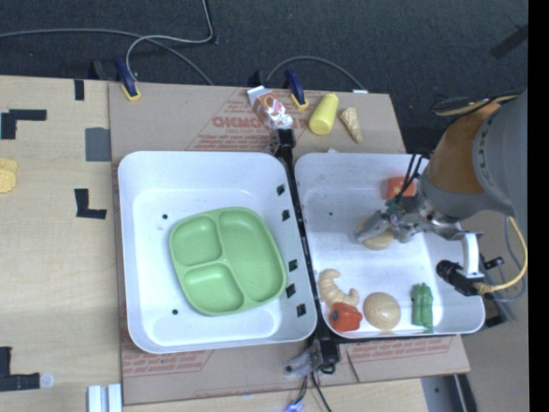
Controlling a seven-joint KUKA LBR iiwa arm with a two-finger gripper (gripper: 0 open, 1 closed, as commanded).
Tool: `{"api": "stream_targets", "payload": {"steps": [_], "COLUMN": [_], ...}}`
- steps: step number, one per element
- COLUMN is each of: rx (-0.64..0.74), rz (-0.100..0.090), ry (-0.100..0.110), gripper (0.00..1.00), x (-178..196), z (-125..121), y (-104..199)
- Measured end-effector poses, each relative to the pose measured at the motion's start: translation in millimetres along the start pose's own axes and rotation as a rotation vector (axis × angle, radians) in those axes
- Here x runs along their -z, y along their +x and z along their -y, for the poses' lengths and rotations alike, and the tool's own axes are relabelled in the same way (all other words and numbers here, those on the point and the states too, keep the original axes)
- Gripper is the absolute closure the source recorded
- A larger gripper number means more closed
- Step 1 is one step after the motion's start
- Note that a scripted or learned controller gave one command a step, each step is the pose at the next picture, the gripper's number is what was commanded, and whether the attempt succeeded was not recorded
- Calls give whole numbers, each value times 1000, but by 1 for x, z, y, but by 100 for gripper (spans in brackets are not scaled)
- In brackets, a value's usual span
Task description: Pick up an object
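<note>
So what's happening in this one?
A grey robot arm with an orange band reaches into the right white bin, its two-finger gripper down over a small beige object. Nothing is visibly lifted yet. Near that bin's front edge lie a red tomato-like piece, a tan egg-shaped item and a green vegetable. The left white bin holds a green divided plate.

The arm [480, 166] is covering most of an orange object [396, 187] by the right bin's [343, 174] far wall. The pincer [383, 228] is overlapping a pale item [377, 241], hiding whether it is gripping. The tabletop [51, 256] is running off the left edge.
</note>
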State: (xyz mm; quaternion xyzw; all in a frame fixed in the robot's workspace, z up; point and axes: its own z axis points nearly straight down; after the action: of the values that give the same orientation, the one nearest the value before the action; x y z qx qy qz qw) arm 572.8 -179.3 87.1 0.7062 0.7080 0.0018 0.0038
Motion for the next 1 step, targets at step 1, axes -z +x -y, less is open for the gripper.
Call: {"api": "stream_targets", "payload": {"steps": [1], "rx": [0], "rz": [1], "ry": [2], "gripper": [0], "x": [0], "z": [-50], "y": [-30]}}
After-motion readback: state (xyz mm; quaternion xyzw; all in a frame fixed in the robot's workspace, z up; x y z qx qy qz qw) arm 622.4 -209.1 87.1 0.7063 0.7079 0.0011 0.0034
